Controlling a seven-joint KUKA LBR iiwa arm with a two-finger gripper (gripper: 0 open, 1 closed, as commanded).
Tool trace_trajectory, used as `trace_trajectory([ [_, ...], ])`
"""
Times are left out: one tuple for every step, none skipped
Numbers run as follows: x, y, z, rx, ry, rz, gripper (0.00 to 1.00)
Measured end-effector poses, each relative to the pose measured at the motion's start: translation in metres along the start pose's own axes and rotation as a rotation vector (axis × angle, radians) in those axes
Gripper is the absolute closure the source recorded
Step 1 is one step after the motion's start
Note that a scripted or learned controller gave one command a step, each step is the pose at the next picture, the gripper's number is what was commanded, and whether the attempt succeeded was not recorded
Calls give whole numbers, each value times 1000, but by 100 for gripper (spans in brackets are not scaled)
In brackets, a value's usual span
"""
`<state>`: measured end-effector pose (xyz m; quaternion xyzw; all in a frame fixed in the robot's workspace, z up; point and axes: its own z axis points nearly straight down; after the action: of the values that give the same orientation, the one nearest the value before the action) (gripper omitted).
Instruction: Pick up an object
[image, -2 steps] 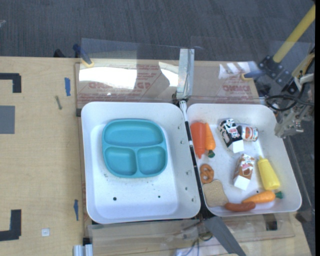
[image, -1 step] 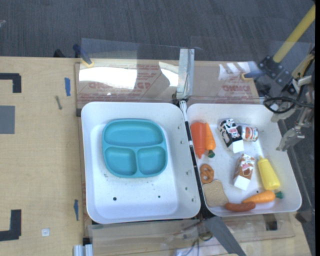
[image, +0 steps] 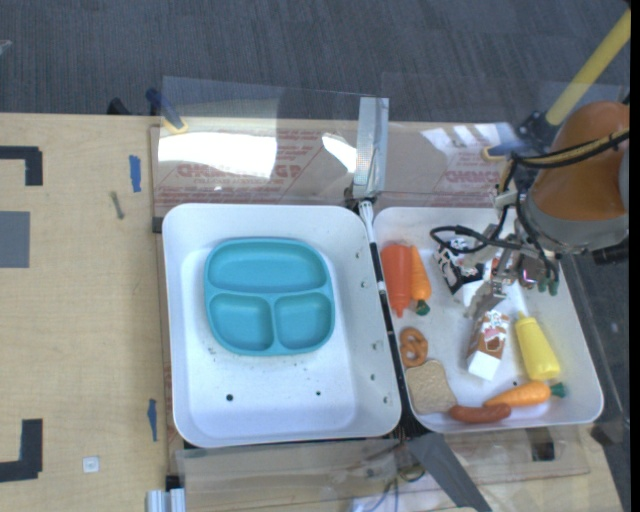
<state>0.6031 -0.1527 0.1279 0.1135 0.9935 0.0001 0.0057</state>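
Two shallow white plastic bins (image: 190, 300), smooth and slightly glossy; a turquoise three-compartment plastic tray (image: 268, 294), satin-smooth; a pale matt wooden bench top (image: 80, 330); clear glossy sheeting (image: 250, 150) behind; a rough-looking tan bread slice (image: 432, 385).

In the right bin (image: 585, 385) lie toy foods: a large orange carrot (image: 403, 276) along the left wall, a pretzel (image: 413, 345) below it, a slice of bread (image: 431, 386) beneath that, a yellow bottle (image: 536, 348) near the right side, a small carrot (image: 522, 394) and a sausage (image: 478, 413) at the front edge.
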Motion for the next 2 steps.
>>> trace_trajectory([
  [40, -12, 14, 6, -75, -163, 0],
  [59, -28, 16, -1, -65, -82, 0],
])
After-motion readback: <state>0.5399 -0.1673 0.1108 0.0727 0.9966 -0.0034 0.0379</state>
